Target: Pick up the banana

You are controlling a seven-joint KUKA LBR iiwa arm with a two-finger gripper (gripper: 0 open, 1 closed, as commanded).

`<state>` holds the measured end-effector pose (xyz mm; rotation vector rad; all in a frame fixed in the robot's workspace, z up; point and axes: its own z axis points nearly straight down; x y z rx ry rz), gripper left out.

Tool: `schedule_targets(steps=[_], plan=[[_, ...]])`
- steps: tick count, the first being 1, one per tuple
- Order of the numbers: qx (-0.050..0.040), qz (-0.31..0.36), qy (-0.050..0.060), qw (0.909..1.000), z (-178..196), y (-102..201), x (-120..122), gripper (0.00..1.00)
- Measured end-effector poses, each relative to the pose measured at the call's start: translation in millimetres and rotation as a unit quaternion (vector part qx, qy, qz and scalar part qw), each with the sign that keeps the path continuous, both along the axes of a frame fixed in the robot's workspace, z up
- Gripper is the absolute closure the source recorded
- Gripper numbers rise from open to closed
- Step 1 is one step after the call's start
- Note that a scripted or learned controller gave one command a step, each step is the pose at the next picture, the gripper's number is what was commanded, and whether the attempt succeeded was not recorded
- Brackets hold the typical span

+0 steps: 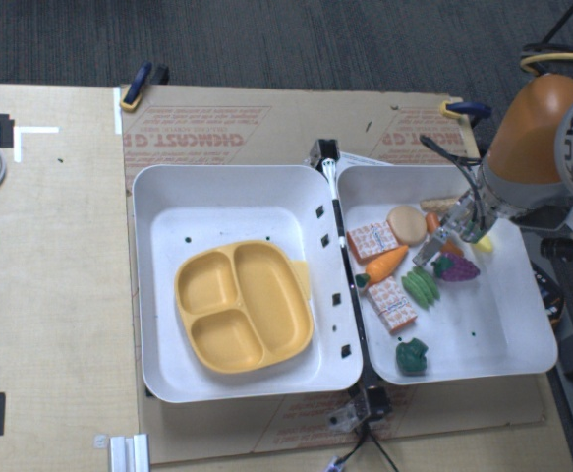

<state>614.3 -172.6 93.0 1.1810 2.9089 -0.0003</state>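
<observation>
claw (441,247) | opening: cannot tell | low over right bin (522,352) | beside purple grapes (458,268)

Even, diffuse overhead light; moderately bright. Soft, short shadows under yellow tray (244,305) and along bin walls (337,264). Mild sheen on white plastic, no hard glare. Focus slightly soft throughout; small objects lack fine detail.

The arm (542,146) is showing a rounded, glossy orange shell, with pale grey casing just behind it bearing part of a dark printed letter. Thin dark cables are running from the shell toward the metallic grey gripper (441,246).
</observation>
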Motion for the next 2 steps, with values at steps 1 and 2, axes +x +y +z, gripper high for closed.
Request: schedule_targets(steps=[1, 2], plan=[[0.0060, -0.054, 0.007, 0.9985, 6.5, -28.9, 26.0, 0.00], [-0.0003, -0.037, 0.001, 0.9993, 1.0, -11.9, 19.8, 0.00]])
